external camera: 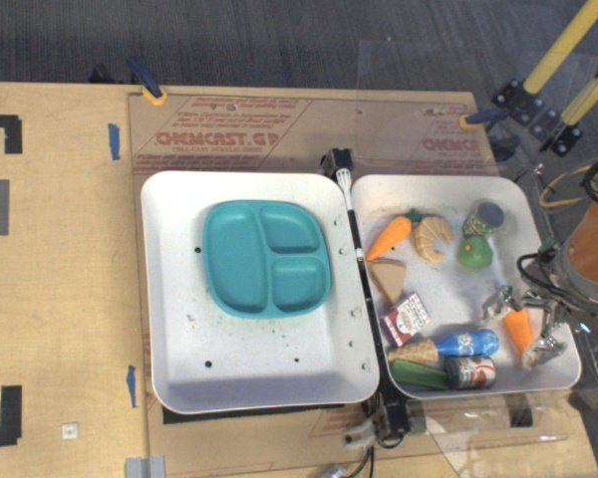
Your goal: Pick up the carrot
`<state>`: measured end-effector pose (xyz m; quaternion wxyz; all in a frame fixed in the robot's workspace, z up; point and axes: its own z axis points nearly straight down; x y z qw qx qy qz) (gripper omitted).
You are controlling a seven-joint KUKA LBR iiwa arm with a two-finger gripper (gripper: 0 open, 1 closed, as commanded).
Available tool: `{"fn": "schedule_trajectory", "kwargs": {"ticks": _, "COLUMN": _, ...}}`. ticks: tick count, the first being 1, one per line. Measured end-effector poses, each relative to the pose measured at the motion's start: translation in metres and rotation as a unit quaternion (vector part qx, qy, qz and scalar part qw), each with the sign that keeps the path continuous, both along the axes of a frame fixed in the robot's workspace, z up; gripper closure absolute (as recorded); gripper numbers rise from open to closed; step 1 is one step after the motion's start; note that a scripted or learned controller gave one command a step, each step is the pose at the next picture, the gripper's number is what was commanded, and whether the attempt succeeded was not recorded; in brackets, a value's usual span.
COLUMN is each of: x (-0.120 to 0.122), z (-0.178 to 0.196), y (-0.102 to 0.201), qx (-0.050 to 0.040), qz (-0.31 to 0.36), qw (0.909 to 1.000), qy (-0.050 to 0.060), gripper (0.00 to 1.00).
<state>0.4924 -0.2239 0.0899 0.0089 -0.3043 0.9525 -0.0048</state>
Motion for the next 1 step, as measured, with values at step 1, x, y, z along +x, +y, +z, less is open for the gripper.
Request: {"fn": "schedule_trajectory", "kwargs": {"ticks": 1, "x": 0.0050, "z": 0.0133, "y": 0.0024, "qx": -0.0002, "qz": 0.001, "qw": 1.0000, "qy": -0.006, "gripper": 1.00}}
